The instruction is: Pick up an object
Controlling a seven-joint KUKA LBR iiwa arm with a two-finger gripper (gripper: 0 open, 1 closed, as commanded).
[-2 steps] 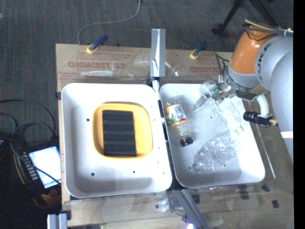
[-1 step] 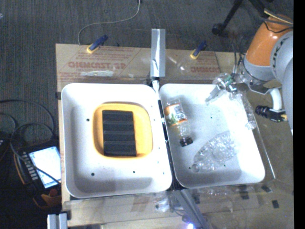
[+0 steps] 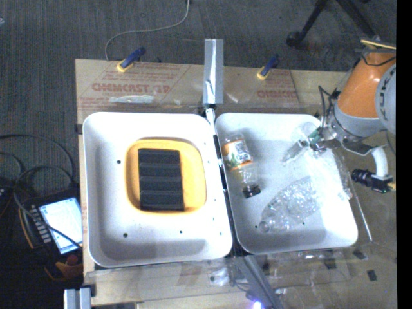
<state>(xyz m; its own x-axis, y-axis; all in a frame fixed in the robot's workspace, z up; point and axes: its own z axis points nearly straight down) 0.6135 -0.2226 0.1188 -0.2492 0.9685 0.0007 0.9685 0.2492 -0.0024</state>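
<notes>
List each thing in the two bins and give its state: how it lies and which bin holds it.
Yellow tray: flat in the left bin, holding a black ridged block.
Small bottle: on its side in the right bin, dark cap toward the front.
Clear plastic bottle: crushed, lying on its side.
Gripper: over the right bin's far corner, beside a clear plastic piece.

A grey-and-orange arm (image 3: 368, 102) reaches over the right bin (image 3: 335, 234), which holds a small bottle (image 3: 239, 161) and crumpled clear plastic (image 3: 290, 205); a yellow-rimmed black tray (image 3: 165, 175) lies in the left bin (image 3: 106, 237).
</notes>
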